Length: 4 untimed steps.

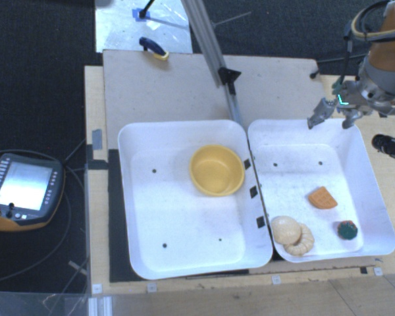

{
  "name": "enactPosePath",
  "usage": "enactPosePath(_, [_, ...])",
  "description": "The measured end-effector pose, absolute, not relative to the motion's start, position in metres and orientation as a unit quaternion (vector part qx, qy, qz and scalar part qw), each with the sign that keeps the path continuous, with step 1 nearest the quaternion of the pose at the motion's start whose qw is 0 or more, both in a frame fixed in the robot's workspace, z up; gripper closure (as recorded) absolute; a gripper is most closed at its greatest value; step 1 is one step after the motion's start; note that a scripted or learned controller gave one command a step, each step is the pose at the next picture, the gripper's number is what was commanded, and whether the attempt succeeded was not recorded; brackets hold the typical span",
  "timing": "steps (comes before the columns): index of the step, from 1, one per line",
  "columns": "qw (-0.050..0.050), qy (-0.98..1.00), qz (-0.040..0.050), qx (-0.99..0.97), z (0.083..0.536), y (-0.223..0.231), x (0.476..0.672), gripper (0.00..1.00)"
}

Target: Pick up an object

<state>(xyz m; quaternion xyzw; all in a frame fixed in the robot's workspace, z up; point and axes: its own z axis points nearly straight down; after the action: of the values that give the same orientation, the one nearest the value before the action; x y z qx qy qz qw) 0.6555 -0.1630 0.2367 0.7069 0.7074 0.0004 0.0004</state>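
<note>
Inspection from the bench side. The gripper (pixel 334 116) hangs over the far rim of the right bin (pixel 372 176), its two fingers spread apart with nothing between them. No object is in hand, so the pick has not begun.

Taking the right bin as reference: the candidate objects all lie toward its near end, well apart from the gripper. An orange wedge (pixel 322 198) sits near the bin's middle, alone on bare floor. A small dark green ball (pixel 347 229) lies nearer the near right corner, close to the wall. A pale round piece (pixel 285 228) and a ridged tan piece (pixel 302 241) lie touching one another at the near left corner, tight against the wall shared with the left bin (pixel 138 196), which holds a yellow bowl (pixel 216 170).

Assessment: the orange wedge is the soundest target. It stands clear of walls and neighbours, so both fingers should find room on either side. The pair at the corner is a poor choice; a finger would likely strike the wall or the touching piece. The ball may roll and sits near the sloping side.

Recommendation: carry the gripper toward the bin's near half, centre it over the wedge, keep the fingers wide during descent, align them across the narrower span, and close only once they are down beside it.
</note>
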Motion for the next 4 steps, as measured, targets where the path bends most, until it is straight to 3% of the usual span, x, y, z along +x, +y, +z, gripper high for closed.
enactPosePath(1, [0.000, 0.707, 0.0004, 0.707, 0.237, -0.163, 0.655, 0.00])
enactPosePath(4, [-0.001, 0.707, -0.0006, 0.707, 0.089, -0.164, 0.671, 0.00])
